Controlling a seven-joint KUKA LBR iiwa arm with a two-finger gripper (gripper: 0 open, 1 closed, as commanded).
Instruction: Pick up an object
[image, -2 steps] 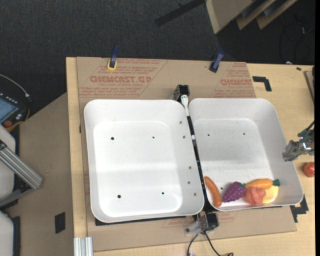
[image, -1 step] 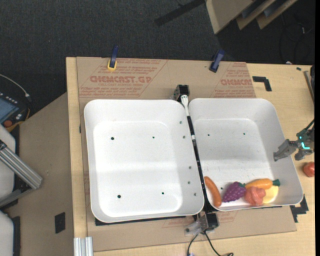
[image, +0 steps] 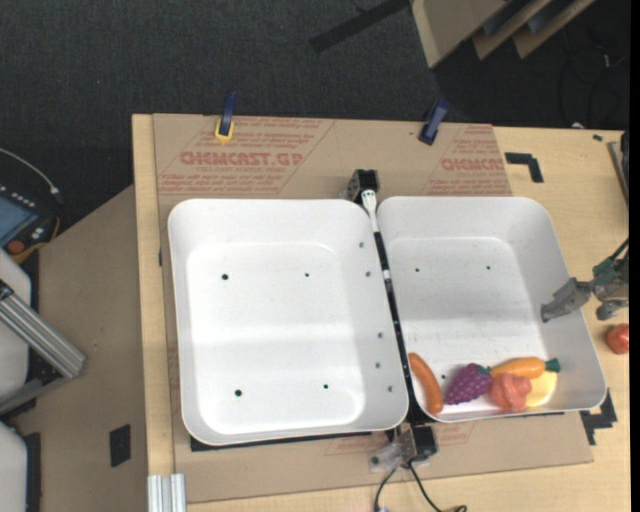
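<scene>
The pincer (image: 572, 296) hangs over the right bin's (image: 470, 240) right rim; its spread cannot be told. The toy foods (image: 485, 382) lie below and left of it along the bin's near wall: sausage, grapes, carrot.

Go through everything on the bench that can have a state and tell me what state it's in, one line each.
Hand: at the right bin's right rim, nothing visibly held.
Right bin: holds all the toy food along its near edge.
Hot dog: lying by the divider.
Purple grapes: resting beside the hot dog.
Carrot: lying over the red and yellow pieces.
Left bin: flat, upright.
</scene>
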